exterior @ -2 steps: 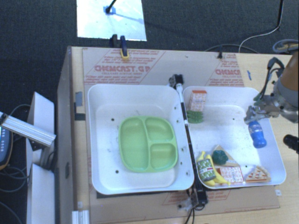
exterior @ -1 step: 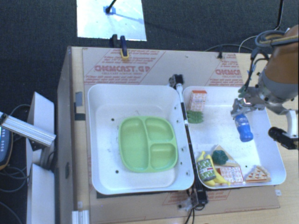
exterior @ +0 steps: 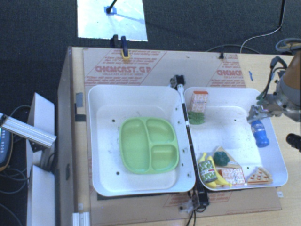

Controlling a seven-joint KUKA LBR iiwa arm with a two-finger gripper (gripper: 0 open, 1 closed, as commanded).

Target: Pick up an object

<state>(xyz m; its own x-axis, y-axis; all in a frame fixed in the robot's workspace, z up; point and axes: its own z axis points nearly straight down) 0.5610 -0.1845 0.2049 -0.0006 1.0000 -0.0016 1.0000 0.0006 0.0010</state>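
Nearest the lens, along the right bin's [exterior: 282, 171] front edge, lie a yellow plate [exterior: 207, 180] of toy food and a pizza slice [exterior: 259, 176]. Reaching in from the right, the grey arm [exterior: 288, 86] leans over that bin's far right rim, gripper [exterior: 256, 114] pointing down with a blue bottle [exterior: 259, 133] gripped between its fingers. Left bin [exterior: 101, 98] holds a green divided tray [exterior: 149, 145]

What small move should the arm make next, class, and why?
Probably lower straight down onto the blue bottle. The gripper sits just above it at the right bin's right wall, and nothing is visibly between its fingers.
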